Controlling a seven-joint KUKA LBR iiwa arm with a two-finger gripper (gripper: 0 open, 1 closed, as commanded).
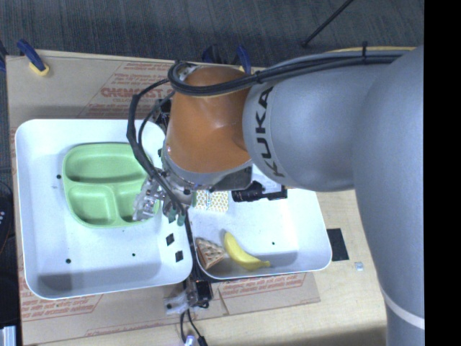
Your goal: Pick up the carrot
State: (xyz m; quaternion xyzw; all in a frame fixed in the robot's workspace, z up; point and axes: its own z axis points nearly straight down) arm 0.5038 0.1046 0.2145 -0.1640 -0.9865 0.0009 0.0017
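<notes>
My gripper [157, 204] hangs low over the right rim of a green divided plate [101, 182] in the left bin [43, 265], close to the wall between the two bins. The orange wrist band [205, 125] and the grey arm [338, 121] cover much of the right bin [302, 229]. Nothing orange and carrot-shaped lies in the open parts of either bin.
A yellow banana [243, 254] and a brown wedge-shaped toy [209, 252] lie at the front of the right bin. A small checkered item [214, 201] peeks out below the wrist. Black cables [144, 114] loop around the wrist. Blue clamps [32, 56] hold the cardboard at the back.
</notes>
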